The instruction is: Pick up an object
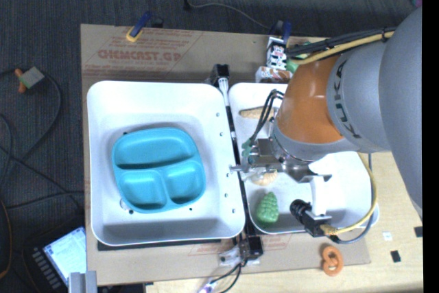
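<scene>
My arm, with its orange band (312, 106), hangs over the right bin (350, 209). The gripper (264, 169) is low at that bin's left side, just over a pale tan object (265, 178) whose shape is mostly hidden. A green bumpy object (267, 208) lies just in front of the gripper, near the bin's front left corner. A tan stick-like object (251, 112) lies at the bin's far left end. The arm hides most of the right bin's floor.
The left bin (103, 113) holds a blue three-compartment tray (159, 167). An orange ring (332, 259) lies on the bench in front of the right bin. Clamps and cables sit along the bench's far edge.
</scene>
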`<control>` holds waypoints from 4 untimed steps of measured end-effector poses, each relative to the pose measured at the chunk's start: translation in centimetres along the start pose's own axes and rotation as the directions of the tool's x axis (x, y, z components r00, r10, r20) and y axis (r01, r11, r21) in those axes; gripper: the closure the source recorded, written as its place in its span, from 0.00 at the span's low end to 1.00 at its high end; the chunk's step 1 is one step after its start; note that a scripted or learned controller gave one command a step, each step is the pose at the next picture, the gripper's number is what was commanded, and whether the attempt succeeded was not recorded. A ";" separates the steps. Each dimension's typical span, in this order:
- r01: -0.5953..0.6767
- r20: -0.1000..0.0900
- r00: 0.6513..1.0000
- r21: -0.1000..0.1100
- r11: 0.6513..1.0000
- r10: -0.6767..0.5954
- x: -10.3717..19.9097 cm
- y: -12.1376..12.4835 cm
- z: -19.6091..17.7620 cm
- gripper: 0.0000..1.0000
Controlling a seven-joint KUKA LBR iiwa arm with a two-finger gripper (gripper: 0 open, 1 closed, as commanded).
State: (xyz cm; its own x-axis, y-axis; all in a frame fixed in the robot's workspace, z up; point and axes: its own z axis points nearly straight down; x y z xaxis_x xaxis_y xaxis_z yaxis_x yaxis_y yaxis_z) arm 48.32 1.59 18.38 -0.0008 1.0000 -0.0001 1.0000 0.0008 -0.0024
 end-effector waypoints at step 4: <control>-0.001 0.000 1.000 0.000 1.000 0.001 0.4 2.5 0.0 1.00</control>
State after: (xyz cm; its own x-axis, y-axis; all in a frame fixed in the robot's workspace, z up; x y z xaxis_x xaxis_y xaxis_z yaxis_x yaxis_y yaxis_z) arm 50.83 1.97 18.39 0.0003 1.0000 -0.0004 1.0000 -0.0003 -0.0020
